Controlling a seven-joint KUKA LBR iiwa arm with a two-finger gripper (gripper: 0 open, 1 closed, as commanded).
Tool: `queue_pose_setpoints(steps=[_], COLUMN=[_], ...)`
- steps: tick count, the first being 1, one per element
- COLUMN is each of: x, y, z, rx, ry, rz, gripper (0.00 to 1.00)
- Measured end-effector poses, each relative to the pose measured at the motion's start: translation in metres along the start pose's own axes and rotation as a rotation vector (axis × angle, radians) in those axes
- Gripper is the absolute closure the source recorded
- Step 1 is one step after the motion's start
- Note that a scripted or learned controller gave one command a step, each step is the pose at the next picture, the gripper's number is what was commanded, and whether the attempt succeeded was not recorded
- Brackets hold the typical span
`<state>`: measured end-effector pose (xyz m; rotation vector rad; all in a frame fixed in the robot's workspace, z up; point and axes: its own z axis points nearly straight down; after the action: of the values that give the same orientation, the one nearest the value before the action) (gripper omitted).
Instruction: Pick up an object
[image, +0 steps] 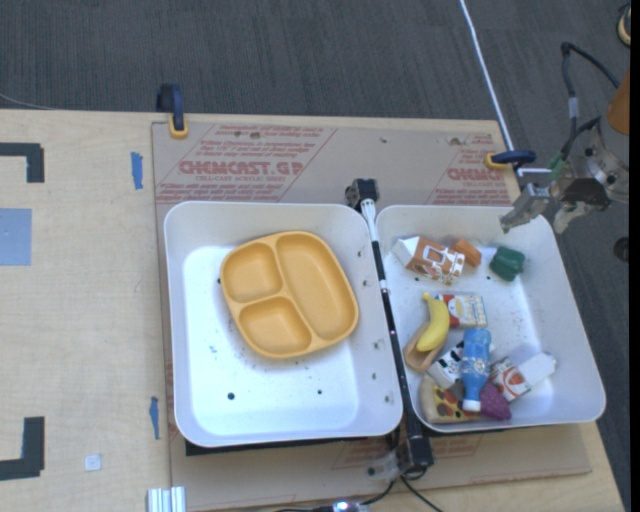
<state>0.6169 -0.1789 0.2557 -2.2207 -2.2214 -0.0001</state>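
My gripper (541, 214) hovers over the far right corner of the right bin (572, 310), its two fingers spread open with nothing between them. Just below and left of it lies a small green block (508, 262). Further left sit an orange-and-white carton (436, 258) and a white piece (405, 248). A banana (434, 322) lies in the bin's middle next to a small box (467, 310). Near the front are a blue bottle (475, 364), a purple piece (495, 402) and a white carton (524, 375).
The left bin (190, 320) holds a yellow three-compartment plate (288, 293). A black clamp (362, 191) sits at the back between the bins. A white cable (485, 65) runs across the dark floor. A blue clamp (510, 158) grips the board's far edge.
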Motion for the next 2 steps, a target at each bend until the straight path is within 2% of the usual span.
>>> queue_pose_setpoints(steps=[1, 2], x=[0.054, 0.081], y=[-0.018, -0.047], z=[0.153, 0.167], rx=[0.001, -0.013], ry=[0.000, -0.005], rz=[-0.001, 0.001], gripper=[0.00, 0.00])
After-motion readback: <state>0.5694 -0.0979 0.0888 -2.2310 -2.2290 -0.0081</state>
